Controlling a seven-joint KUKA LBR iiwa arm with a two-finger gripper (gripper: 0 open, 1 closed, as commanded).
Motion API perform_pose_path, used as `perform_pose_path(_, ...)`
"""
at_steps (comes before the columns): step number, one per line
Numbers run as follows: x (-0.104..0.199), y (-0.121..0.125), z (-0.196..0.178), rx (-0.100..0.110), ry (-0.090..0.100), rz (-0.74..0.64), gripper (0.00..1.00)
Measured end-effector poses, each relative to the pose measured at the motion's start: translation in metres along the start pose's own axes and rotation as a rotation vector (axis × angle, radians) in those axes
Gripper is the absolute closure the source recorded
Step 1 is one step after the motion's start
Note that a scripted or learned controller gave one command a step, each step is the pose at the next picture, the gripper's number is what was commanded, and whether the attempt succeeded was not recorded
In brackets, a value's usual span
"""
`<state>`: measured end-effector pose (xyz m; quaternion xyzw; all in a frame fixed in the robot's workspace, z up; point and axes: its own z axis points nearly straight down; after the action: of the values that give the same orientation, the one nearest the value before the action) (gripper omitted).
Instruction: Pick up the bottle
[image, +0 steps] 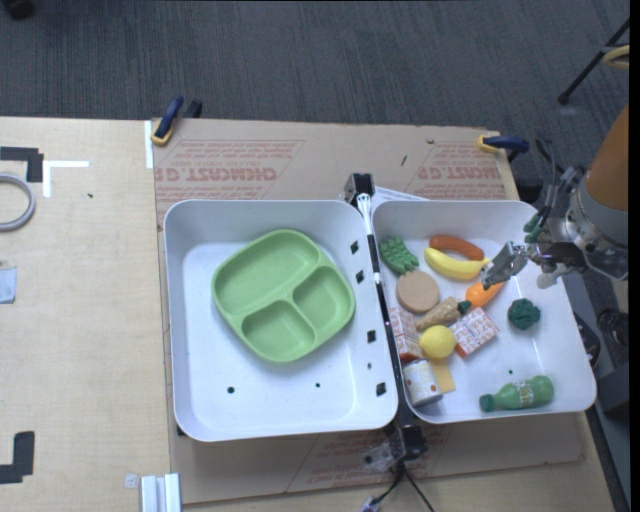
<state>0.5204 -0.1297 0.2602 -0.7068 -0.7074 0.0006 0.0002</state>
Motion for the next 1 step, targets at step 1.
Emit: perform_pose_path(1,-0.0003,0.0004,-0.0093,0.0,-0.001,0.001,1.0)
